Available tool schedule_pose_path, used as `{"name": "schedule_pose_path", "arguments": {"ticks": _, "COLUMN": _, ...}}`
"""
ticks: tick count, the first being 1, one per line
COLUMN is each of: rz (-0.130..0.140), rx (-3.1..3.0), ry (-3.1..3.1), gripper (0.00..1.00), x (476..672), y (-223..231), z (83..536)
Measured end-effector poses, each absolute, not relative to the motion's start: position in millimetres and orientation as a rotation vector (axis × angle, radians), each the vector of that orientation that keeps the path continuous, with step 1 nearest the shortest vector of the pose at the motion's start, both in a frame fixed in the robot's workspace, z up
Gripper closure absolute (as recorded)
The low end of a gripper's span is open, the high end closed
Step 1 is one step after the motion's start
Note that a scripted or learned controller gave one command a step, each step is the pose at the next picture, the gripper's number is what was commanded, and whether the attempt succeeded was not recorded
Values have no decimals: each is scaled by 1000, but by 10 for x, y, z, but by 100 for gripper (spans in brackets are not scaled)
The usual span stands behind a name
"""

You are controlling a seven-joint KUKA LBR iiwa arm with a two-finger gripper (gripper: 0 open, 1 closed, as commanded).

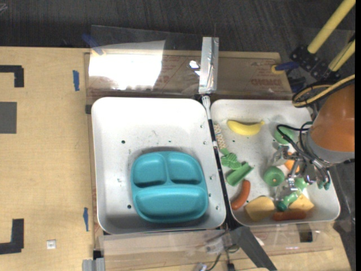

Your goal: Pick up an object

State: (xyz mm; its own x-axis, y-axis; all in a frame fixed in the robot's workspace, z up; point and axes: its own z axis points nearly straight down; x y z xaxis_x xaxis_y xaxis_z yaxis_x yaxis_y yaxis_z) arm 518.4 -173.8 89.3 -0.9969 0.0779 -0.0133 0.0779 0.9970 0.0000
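1. Camera view from above the bench [39, 151] shows two shallow white bins side by side: the left white bin [107, 123] carries a teal plastic divided tray [168, 186], and the right white bin [333, 205] carries the loose toy food I can choose from.

2. My end effector [293, 182] is down in the right bin's near right part, among the densest clutter, with my orange-banded wrist [338, 123] above it. I judge I am here because the pieces lie closest together in this spot, so a descent is likely to meet something.

3. Just beside my end effector lie a green round toy piece [274, 175], a yellow wedge-shaped toy block [259, 206] and a small orange piece [289, 165]. Cables and small green parts blur the tip, so I cannot tell whether I am released or clenched, nor whether anything is between my fingers.

4. Well apart from me, a yellow toy banana [245, 127] rests near the far wall, free on all sides, which would make it an easier target. A red-orange toy sausage [241, 193] and a green leafy toy vegetable [236, 169] lie close to the divider between the bins, where the wall would likely crowd one finger.

5. The pick is not yet done, in my judgement: every object I can see rests on the bin floor.
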Motion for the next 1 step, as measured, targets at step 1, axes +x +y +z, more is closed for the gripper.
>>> {"name": "schedule_pose_path", "arguments": {"ticks": 1, "rz": -5, "rx": -283, "ry": 3117, "gripper": 0, "x": 5996, "y": -2015, "z": 882}}
